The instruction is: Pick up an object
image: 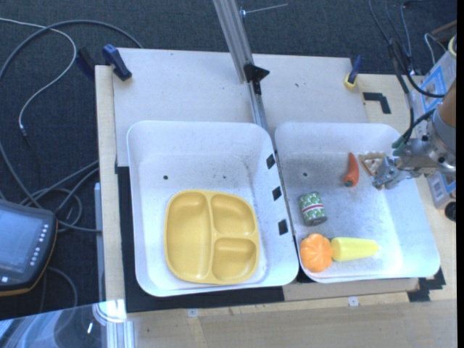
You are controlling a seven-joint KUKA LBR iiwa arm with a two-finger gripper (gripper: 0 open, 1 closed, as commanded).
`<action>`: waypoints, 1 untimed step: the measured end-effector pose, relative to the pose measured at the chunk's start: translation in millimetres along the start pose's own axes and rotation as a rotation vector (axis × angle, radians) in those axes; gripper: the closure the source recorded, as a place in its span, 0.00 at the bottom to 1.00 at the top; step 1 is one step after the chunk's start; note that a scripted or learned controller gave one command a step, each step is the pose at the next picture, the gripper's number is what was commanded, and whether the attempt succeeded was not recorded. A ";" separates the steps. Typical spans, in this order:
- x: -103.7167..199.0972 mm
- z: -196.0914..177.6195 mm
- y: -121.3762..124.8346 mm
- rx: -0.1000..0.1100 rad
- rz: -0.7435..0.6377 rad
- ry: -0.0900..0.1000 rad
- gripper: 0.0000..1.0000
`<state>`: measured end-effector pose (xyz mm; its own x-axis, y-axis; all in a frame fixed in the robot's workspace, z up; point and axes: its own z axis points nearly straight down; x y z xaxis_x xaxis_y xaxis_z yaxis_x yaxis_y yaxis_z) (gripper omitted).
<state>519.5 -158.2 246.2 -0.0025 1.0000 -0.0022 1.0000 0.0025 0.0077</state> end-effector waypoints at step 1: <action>59.9 -1.8 23.9 0.004 -0.006 0.004 1.00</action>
<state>543.3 -98.2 248.1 -0.0087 1.0000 0.0018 1.0000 0.0087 0.0035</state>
